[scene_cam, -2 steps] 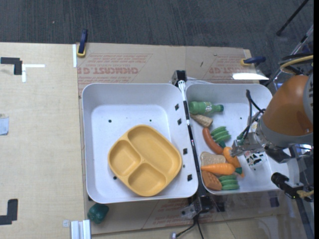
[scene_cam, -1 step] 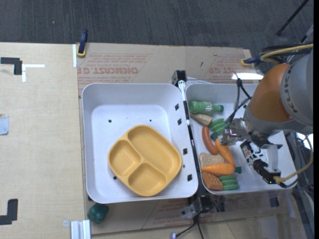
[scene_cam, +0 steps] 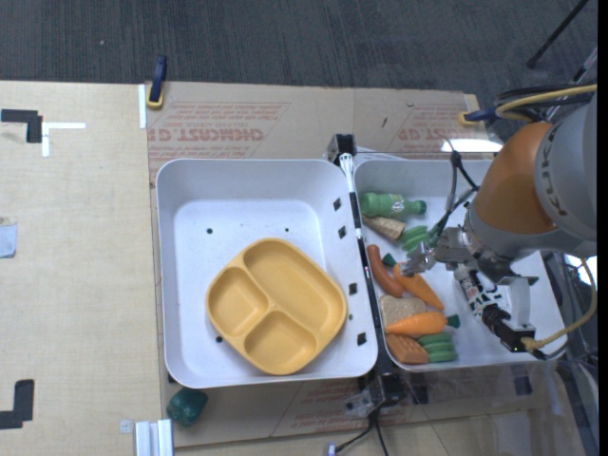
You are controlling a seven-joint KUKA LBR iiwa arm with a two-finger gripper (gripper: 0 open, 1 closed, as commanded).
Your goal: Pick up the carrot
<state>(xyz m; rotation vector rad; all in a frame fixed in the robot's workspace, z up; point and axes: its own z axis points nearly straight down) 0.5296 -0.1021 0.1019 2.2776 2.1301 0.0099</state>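
Broadly, the desk (scene_cam: 76, 283) is seen to carry two white bins: the left bin (scene_cam: 190, 198) holds a yellow divided plate (scene_cam: 275, 304), the right bin (scene_cam: 513, 354) a heap of toy food. The arm (scene_cam: 532, 193) is reached in over the right bin. The end effector (scene_cam: 425, 256) is poised above the heap; its state cannot be told. The carrot (scene_cam: 418, 324) lies near the bin's front, touching a green vegetable (scene_cam: 439, 349). It is judged light, stiff and smooth, best taken across its thick middle.
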